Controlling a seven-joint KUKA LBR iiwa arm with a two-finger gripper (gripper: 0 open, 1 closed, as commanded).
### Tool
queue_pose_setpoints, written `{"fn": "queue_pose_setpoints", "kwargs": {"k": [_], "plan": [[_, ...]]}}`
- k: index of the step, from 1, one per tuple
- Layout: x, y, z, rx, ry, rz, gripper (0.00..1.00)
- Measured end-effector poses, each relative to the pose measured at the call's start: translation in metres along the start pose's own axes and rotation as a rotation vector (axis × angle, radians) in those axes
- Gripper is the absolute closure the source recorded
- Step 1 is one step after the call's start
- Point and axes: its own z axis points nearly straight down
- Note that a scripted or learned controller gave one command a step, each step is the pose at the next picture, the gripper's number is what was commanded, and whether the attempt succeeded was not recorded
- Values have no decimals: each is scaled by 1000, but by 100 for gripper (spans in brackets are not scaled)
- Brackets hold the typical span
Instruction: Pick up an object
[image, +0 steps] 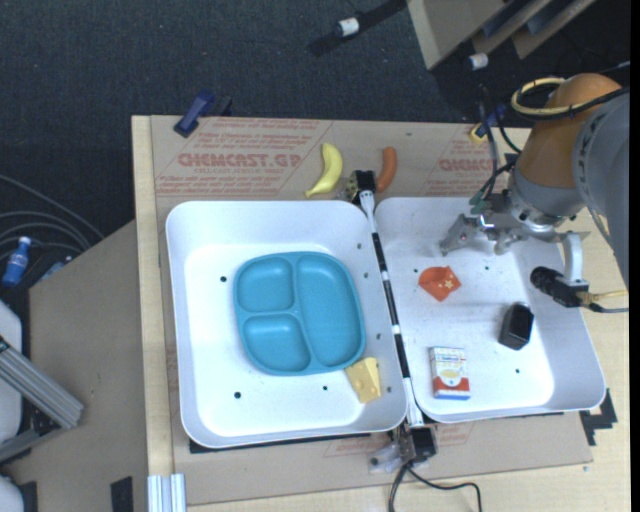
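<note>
The gripper hangs low over the far part of the right bin, its two fingers spread apart with nothing between them — released, gripping no object, and by the look of it not touching any. Just near and a little left of it lies a small red-orange piece, the closest thing to pick; further toward the near right sit a black block and a small printed box, all three well apart on the bin floor. The left bin bears a blue divided tray and a yellow wedge at its near right corner, while a toy banana and an orange piece rest on the board beyond the bins. To do the step well, I judge the arm should bring the fingers squarely over the red-orange piece, turn them so they straddle its narrower width, and go straight down until the tips reach the bin floor on both sides before closing — a slanted or off-centre descent would likely nudge the light piece away. The piece looks low and irregular, so a slow close and a gentle lift seem wise.
</note>
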Motion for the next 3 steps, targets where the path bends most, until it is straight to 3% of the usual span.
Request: {"fn": "queue_pose_setpoints", "kwargs": {"k": [1, 2, 3], "plan": [[52, -4, 11, 6, 3, 0, 0], [51, -3, 1, 4, 3, 0, 100], [51, -3, 1, 5, 3, 0, 0]]}}
